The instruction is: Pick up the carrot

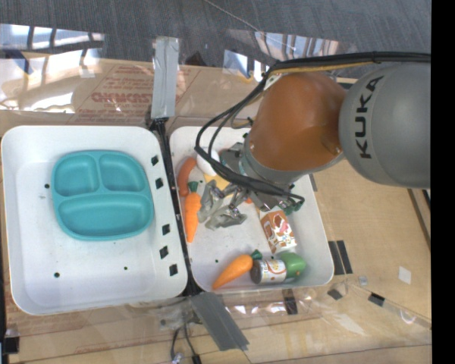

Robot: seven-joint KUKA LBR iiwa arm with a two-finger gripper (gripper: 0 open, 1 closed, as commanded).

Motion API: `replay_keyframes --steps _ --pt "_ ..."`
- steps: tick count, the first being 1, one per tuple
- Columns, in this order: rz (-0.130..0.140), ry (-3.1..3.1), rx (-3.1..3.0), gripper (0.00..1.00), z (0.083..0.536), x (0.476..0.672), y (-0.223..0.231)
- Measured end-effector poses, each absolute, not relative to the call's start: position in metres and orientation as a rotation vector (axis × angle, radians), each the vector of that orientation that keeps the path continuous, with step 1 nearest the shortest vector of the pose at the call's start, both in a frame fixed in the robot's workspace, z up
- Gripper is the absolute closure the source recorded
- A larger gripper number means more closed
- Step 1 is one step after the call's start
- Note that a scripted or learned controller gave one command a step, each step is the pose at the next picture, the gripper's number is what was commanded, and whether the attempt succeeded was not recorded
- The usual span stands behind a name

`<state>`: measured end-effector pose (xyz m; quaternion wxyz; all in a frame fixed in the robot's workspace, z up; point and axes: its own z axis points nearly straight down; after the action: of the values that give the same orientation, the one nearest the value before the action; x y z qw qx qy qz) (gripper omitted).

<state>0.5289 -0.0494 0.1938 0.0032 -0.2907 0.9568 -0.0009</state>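
Observation:
Two orange carrots lie in the right bin (318,226). One carrot (190,215) lies lengthwise along the bin's left wall. The other carrot (233,271) lies tilted near the front edge, its green top touching a small bottle. My gripper (221,207) hangs low in the bin's middle, just right of the first carrot and above the second. No carrot shows in its grasp. The orange wrist band and grey arm hide the bin's back right part.
A reddish-orange item (186,173) lies at the back left of the right bin. A printed snack packet (278,231) and a green-capped bottle (280,269) lie front right. The left bin (23,264) holds a teal divided plate (102,194).

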Motion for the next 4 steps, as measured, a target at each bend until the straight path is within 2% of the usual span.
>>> replay_keyframes --steps 1,2,3,4 --pt "-0.002 3.012 -0.878 1.0 0.211 0.57 -0.032" --pt "0.0 2.907 -1.182 1.0 0.217 0.61 0.006" --pt "-0.003 2.902 -1.204 1.0 0.199 0.535 -0.066" --pt "0.0 2.746 -1.52 1.0 0.193 0.577 -0.057"
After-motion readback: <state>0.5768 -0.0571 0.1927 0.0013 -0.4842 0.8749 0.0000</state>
